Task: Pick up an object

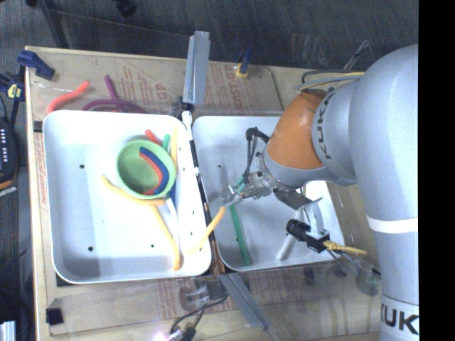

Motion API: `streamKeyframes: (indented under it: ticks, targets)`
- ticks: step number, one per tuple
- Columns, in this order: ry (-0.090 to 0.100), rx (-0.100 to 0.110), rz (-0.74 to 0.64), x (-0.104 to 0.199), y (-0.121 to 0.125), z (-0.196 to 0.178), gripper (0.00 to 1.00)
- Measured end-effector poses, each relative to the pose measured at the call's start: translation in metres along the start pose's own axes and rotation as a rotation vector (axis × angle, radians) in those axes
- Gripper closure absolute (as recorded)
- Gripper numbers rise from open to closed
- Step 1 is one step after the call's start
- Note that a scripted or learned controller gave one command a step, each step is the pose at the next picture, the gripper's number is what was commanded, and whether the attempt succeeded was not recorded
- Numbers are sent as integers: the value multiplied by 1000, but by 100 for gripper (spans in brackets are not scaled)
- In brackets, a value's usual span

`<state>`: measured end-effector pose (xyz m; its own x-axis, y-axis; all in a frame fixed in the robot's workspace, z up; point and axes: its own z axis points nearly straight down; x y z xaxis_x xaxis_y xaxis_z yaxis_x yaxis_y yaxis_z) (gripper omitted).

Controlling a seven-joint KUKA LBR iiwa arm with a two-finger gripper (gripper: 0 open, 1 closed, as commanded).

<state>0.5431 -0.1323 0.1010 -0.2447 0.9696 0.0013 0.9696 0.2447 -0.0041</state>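
Green stick [239,234] nr gripper [238,190], maybe touching

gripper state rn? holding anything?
Gripper: low in the right bin, above the top end of the green stick. Open or closed cannot be told from this view, nor whether it holds anything.
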Motion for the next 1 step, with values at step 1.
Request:
streamKeyframes:
  ticks: [1]
  targets:
    - [-1, -4, 66, 28, 114, -157, 100]
